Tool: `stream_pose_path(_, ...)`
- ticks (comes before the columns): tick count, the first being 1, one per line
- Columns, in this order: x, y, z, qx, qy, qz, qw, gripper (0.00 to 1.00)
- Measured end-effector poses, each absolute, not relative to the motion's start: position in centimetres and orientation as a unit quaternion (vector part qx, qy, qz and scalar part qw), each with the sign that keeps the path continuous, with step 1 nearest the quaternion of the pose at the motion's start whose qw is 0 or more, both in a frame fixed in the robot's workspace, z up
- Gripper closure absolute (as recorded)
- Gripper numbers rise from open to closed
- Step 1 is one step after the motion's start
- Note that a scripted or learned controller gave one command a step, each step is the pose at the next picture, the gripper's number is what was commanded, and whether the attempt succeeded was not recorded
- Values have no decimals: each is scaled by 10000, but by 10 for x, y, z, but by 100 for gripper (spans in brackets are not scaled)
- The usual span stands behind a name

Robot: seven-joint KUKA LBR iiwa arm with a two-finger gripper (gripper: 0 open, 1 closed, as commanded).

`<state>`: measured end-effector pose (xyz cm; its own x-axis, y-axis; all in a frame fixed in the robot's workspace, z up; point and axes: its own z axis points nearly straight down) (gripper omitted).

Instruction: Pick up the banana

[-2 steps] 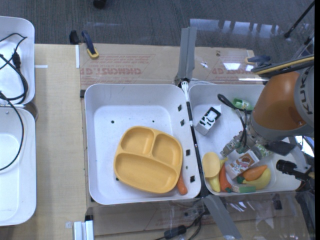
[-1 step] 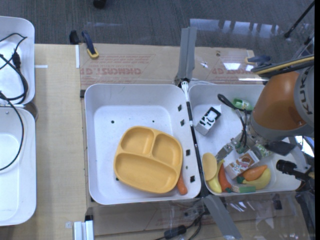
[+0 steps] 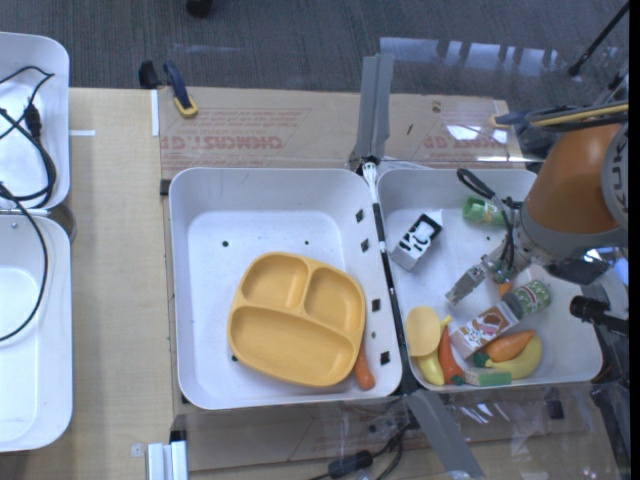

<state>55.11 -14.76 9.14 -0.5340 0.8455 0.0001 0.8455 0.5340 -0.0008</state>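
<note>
Wooden counter (image 3: pixel 110 268) with two white bins. Curved yellow banana (image 3: pixel 515 362) lies in the right bin's (image 3: pixel 585 373) near corner — approach stage; gripper (image 3: pixel 470 283) above, nothing between its fingers; next: descend, straddle fruit.

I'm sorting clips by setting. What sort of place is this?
Probably a robotics lab: a robot arm reaches over two white bins on a workbench, toy food such as a banana lies inside, and grey office carpet lies beyond.
</note>
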Motion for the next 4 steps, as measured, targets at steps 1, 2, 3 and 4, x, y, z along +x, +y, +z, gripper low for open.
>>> stream_pose_path(1, 550, -132, 91, -4961, -8683, 1, 9, 0)
stream_pose_path(2, 512, -176, 102, -4223, -9064, -3, -5, 0)
stream_pose_path(3, 503, -138, 92, -3390, -9408, -3, -2, 0)
stream_pose_path(4, 503, -105, 92, -3058, -9521, -1, -6, 0)
